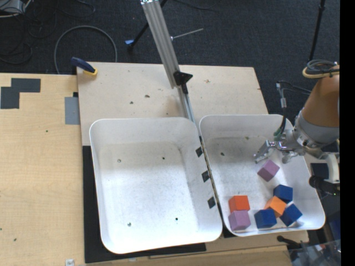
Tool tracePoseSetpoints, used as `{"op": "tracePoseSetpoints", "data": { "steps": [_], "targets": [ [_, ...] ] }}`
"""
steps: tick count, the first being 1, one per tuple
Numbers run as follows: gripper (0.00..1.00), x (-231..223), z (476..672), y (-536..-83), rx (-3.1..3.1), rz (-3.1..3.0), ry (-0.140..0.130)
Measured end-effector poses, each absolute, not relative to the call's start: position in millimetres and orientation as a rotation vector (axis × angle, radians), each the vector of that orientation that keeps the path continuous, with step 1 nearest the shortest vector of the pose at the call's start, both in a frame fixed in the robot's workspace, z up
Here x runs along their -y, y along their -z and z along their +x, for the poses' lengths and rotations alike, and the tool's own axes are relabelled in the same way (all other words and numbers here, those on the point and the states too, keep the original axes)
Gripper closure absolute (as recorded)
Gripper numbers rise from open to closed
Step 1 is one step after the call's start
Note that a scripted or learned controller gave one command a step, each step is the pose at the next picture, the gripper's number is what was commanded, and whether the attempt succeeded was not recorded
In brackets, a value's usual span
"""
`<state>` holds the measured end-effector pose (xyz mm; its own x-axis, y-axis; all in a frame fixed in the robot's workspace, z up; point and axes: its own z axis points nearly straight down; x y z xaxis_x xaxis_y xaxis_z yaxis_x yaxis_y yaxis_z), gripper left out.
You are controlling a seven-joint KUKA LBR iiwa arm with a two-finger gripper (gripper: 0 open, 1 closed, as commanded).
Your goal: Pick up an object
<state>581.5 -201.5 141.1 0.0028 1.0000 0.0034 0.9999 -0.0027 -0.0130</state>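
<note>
Blocks [265, 210] crowd the right bin's [222, 129] near corner beside a lone purple cube [268, 170].

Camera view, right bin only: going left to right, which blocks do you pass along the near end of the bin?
Orange block with the purple block just below it, sharing that place → blue block → orange block → blue block. Left out: the blue block at the cluster's back, which overlaps these.
</note>
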Motion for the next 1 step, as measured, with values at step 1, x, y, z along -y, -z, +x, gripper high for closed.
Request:
{"op": "tracePoseSetpoints", "data": {
  "steps": [1],
  "targets": [
    [0.00,193.1,613.5,-89.7,2.221,-2.220,-0.001]
  ]
}}
